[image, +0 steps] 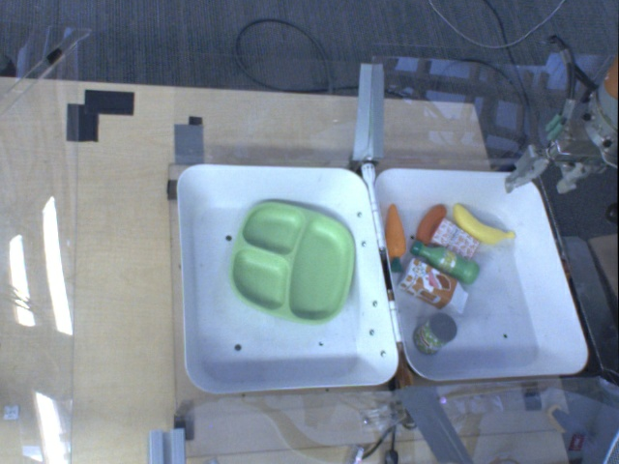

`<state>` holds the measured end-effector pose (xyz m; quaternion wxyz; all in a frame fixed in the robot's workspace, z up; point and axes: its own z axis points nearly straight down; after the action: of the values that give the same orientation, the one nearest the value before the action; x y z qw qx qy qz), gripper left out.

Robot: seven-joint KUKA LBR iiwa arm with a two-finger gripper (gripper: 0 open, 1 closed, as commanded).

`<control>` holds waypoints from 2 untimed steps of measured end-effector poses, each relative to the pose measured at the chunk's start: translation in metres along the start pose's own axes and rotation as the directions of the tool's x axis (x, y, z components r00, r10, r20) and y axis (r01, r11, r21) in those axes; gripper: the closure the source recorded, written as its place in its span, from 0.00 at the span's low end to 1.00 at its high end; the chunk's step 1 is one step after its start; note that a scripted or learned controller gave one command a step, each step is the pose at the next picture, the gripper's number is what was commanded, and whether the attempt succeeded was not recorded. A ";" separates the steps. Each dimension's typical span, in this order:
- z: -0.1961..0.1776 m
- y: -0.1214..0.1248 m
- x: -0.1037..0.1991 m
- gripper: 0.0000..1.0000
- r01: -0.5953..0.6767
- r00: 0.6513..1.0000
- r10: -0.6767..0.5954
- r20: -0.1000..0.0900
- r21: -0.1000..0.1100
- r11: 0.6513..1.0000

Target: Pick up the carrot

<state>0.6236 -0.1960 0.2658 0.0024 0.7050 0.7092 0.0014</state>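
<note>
Single fixed camera above bench point(116, 288), angled down, both bins point(208, 356) framed.

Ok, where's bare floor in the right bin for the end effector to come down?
Free: the right bin's floor right of the banana and green bottle, and its near right corner. Crowded: the left side, where carrot, snack packets and can cluster.

Both bins, left point(203, 356) and right point(542, 351): smooth white plastic, slight sheen. Divided tray point(295, 259): matt green plastic. Carrot point(395, 232): smooth orange, looks plastic (toy-like). Banana point(482, 226): glossy yellow. Bottle point(445, 261): shiny green. Surface point(116, 288): pale wood grain, with clear glossy panels at its edges.
</note>
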 end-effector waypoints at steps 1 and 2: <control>0.035 -0.061 0.058 0.00 0.018 1.000 -0.018 -0.001 0.000 1.000; 0.070 -0.006 0.026 0.00 -0.291 0.957 0.291 0.000 0.001 0.957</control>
<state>0.6174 -0.1701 0.1954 0.0018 0.8017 0.5977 0.0013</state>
